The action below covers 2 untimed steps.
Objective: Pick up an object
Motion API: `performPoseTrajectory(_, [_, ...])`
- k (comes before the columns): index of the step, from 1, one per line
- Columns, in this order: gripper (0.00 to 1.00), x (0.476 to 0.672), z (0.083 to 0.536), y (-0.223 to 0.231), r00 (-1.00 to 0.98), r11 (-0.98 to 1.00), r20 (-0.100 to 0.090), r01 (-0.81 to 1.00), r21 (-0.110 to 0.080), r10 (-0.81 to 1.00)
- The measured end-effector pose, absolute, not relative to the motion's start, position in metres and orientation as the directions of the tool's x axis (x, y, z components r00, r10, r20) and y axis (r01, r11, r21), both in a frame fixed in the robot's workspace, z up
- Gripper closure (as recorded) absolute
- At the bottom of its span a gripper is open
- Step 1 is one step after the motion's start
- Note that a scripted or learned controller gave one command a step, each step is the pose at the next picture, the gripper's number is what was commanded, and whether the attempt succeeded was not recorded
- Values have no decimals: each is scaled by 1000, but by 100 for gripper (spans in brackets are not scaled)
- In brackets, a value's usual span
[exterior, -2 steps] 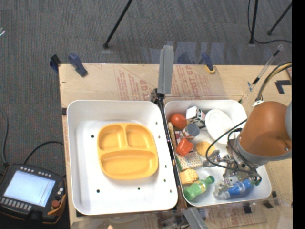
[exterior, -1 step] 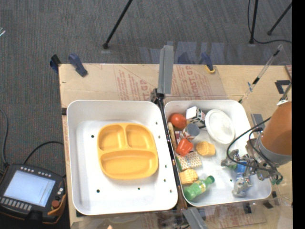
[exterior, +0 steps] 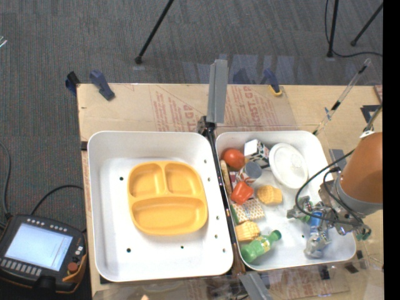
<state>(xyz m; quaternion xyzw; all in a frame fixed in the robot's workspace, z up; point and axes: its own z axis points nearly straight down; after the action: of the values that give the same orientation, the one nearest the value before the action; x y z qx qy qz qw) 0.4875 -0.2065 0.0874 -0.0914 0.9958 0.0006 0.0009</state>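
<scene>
- Bottle, green, lies on its side at the near edge of the right bin, cap toward the right; nearest loose item to the camera.
- Just behind it: a yellow waffle-like block, then a checkered piece.
- Further back along the bin's left side: an orange-red cup, a red tomato-like ball, a yellow biscuit, a grey can, a white cube.
- White lid sits toward the bin's far right.
- Gripper is low in the right bin's near-right corner, apart from the bottle; a blue part shows on it. Open or closed: cannot tell, too cluttered by cables.
- Arm, orange band visible, enters from the right above the gripper.
- Left bin holds a yellow divided plate, three compartments, lying flat near the centre.
- Both bins rest on a cardboard-covered bench.
- Teach pendant lies on the floor at lower left.
</scene>
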Motion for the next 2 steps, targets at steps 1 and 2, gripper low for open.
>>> performPoseTrajectory(1, [100, 490, 97, -203, -982, 982, -5, -188, 2, -188])
performPoseTrajectory(2, [0, 489, 97, -203, -982, 982, -4, -189, 2, -189])
